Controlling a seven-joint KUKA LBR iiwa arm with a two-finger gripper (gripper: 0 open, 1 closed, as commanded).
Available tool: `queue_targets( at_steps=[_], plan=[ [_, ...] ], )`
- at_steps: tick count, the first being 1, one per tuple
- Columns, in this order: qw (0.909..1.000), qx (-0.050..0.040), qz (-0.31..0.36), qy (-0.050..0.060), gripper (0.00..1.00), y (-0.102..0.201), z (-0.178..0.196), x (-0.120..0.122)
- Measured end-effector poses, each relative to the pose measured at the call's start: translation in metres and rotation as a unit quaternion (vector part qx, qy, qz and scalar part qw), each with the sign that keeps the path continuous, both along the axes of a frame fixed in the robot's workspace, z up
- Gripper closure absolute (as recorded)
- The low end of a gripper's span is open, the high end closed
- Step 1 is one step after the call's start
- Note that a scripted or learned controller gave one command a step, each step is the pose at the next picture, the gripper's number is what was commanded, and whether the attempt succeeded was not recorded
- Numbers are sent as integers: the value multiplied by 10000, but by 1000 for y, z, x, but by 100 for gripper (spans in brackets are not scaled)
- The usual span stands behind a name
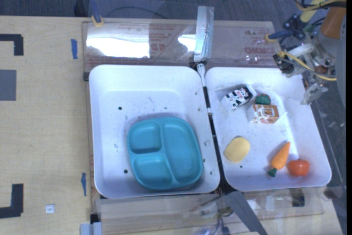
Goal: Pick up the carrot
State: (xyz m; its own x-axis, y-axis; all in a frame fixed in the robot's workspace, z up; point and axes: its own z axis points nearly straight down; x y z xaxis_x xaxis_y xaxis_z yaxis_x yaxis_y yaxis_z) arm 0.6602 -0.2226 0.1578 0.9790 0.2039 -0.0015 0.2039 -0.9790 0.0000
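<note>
While hovering at the far right edge of the right bin (316,129), pincer (311,91) spread or pressed together: cannot tell. Carrot (280,157) lying near right, touching tomato (298,167), well apart from pincer.

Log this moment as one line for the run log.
phase: pre-grasp | end effector: over right bin's far right corner | carrot: lying in right bin, beside tomato, not held
</note>
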Motion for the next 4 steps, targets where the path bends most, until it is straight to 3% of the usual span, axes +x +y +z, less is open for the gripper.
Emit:
queue_targets(
  at_steps=[1,2,3,4],
  plan=[
    [10000,-2,31,23,100,1,7,1],
    [10000,2,33,30,0,2,6,1],
    [9895,44,1442,-36,0,22,-67,-29],
    [9980,8,637,-3,0,1,-19,-7]
  ],
)
